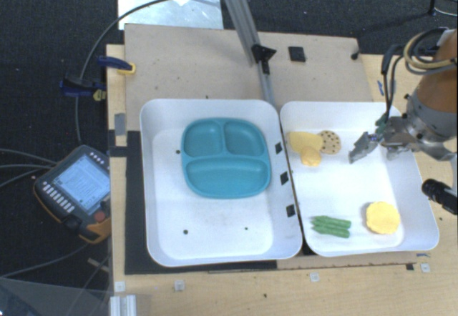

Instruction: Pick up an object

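The right bin [411, 186] holds several toy foods. A yellow piece [305, 144] and a speckled round cookie [330, 141] lie together at its upper left. Green beans [330, 226] and a yellow disc [382, 218] rest near its front edge. My gripper [361, 147] hangs over the upper middle of this bin, a little right of the cookie, and is tilted leftward. The grey arm with its orange band [435, 93] comes in from the right. A blue divided plate [225, 157] sits in the left bin [164, 221].
A slanted metal pole [240, 11] crosses the back of the bench and ends at a black clamp [262, 54]. A teach pendant [75, 189] lies left of the bench. Blue and yellow clamps [107, 68] grip the left edge. Black clips [284, 179] join the bins.
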Available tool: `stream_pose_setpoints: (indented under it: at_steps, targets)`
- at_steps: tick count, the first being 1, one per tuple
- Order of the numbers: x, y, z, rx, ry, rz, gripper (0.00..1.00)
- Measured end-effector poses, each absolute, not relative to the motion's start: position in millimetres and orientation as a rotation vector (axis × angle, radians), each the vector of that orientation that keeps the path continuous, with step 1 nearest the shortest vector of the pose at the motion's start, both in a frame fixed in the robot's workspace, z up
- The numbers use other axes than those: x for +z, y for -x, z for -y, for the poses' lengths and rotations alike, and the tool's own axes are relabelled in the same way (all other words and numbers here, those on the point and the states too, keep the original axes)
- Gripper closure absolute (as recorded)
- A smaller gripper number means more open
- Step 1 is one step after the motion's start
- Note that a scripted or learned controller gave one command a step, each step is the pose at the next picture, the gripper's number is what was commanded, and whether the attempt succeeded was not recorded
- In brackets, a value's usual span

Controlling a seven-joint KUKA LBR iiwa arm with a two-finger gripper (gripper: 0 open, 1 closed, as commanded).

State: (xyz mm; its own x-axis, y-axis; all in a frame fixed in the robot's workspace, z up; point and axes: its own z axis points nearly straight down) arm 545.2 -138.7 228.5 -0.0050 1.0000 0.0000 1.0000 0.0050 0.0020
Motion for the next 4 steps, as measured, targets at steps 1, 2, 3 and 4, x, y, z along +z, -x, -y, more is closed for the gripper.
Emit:
stream_pose_setpoints:
  at_steps: [1,2,3,4]
  targets:
    - [179.6,-537.5,145.1,-0.002,-2.222,-2.223,0.00]
    - [116.7,-535.7,146.8,-0.003,-2.223,-2.224,0.00]
    - [87.2,-537.8,147.5,0.004,-2.219,-2.220,0.00]
    - [100.7,-541.1,146.1,0.016,-2.212,-2.219,1.00]
